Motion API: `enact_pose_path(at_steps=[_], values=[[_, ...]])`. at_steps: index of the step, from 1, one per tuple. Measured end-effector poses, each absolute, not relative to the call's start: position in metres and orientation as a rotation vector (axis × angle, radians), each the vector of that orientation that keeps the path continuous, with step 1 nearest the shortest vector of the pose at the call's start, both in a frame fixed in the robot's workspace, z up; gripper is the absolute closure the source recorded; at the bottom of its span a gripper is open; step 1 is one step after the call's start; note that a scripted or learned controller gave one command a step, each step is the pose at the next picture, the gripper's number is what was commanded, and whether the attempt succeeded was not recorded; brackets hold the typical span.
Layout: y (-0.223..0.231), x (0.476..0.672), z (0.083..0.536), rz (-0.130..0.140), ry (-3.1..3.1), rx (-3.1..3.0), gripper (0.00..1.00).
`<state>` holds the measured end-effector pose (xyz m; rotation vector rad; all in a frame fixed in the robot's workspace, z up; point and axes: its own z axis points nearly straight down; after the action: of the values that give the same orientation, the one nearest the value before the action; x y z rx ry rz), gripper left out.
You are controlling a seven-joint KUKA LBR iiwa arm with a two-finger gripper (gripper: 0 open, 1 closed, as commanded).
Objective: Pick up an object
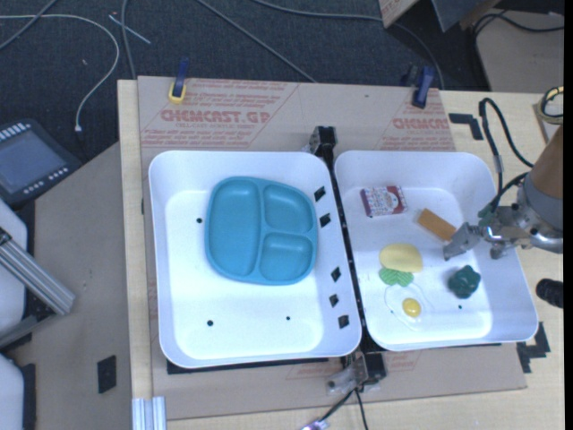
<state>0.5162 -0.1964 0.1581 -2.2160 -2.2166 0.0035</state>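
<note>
Gripper [476, 240]: reaching in from 3 o'clock over the right bin [510, 330], its fingers standing spread apart and pinching nothing.
Fingertips: one is hanging just beside the tan block [437, 223], the other just above the dark green piece [464, 282].
Other objects: a red-and-white packet [383, 201] is lying at 10 o'clock from the gripper; yellow-and-green food [399, 262] and a fried egg [409, 307] are sitting toward 7 o'clock.
Left bin [179, 321]: is holding a blue divided plate [261, 230].
</note>
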Motion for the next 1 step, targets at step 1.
enact_pose_path(at_steps=[1], values=[[-0.1934,0.5117,0.0957,0.003,-2.217,-2.216,0.00]])
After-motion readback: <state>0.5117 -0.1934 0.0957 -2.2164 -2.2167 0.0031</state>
